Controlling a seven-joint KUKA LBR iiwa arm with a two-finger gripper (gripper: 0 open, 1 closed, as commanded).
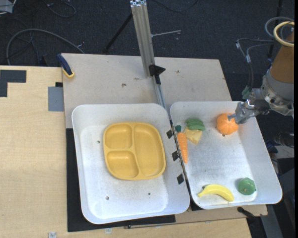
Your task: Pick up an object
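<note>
Even, diffuse overhead light keeps the two white bins (124, 202) bright, close to washed out, while the dark floor (89, 19) behind the bench stays dim and swallows detail. Shadows are soft and short, only a thin dark edge under the yellow tray (134, 150) and along the bin rims, with no hard glare. The picture is low in resolution and slightly soft all over, so small fruit (227, 124) edges look fuzzy.

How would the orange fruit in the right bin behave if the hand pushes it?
The orange fruit looks round, so it would probably roll across the flat floor of the right bin. Its smooth surface may slip from the hand beside it.
</note>
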